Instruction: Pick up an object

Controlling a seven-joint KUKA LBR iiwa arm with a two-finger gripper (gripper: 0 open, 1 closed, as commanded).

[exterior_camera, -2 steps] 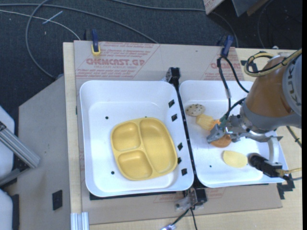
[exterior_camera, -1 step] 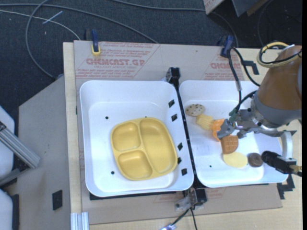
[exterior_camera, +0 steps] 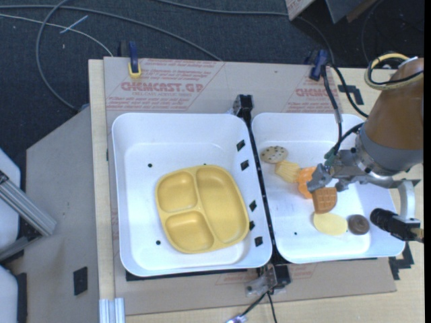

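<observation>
- Two bins sit side by side on the bench [exterior_camera: 168,79], their inner walls touching: the left bin [exterior_camera: 128,180] at 9 o'clock, the right bin [exterior_camera: 296,244] at 3 o'clock.
- A divided tray [exterior_camera: 201,208] lies in the left bin, toward its 5 o'clock part.
- In the right bin, a round disc [exterior_camera: 273,155] lies toward 11 o'clock.
- A wedge piece [exterior_camera: 287,171] lies just beside the disc, at its 4 o'clock.
- The gripper [exterior_camera: 322,180] sits at the wedge's 3 o'clock, over the bin's middle.
- A waffle piece [exterior_camera: 325,199] lies right at the gripper's 6 o'clock.
- An oval piece [exterior_camera: 330,224] lies at the waffle's 6 o'clock.
- A small round piece [exterior_camera: 358,225] touches the oval's 3 o'clock side.
</observation>
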